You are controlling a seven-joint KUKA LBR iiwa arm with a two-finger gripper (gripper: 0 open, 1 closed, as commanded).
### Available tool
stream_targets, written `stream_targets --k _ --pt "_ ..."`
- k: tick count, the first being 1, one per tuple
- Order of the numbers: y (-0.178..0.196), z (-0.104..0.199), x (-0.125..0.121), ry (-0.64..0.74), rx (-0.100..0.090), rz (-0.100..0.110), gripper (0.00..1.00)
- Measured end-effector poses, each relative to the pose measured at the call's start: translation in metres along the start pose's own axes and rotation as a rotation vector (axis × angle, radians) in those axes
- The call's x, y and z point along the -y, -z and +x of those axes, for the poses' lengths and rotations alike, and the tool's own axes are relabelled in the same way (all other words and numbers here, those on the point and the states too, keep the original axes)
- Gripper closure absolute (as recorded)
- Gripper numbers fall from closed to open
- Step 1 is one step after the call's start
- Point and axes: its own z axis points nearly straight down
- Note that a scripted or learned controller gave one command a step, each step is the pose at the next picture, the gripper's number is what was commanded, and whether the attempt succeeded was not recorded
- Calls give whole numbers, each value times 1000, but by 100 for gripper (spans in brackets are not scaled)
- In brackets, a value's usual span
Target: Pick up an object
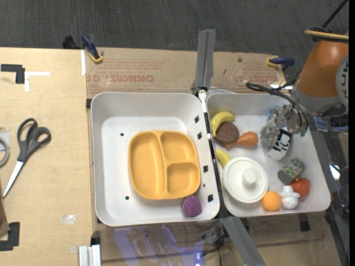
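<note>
Grey arm enters from right | hand [279, 140] low in right bin [319, 165], near its far-right wall; grip state cannot be told | objects crowd the near edge | orange plate [164, 164] centred in left bin [105, 165], margins open.

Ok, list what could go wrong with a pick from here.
1. The end effector hangs over the crowded right white bin; a descent may nudge the grey-green lump or red toy.
2. The round white lidded bowl looks wide and smooth, so it could slip.
</note>
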Motion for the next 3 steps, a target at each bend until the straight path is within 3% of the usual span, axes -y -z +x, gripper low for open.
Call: stream_targets --k 1,2,3 --pt "-8 -20 -18 -144 -1 -1 100" --pt "-8 -20 -18 -144 -1 -1 0" --pt "-9 21 -90 -144 -5 0 0"
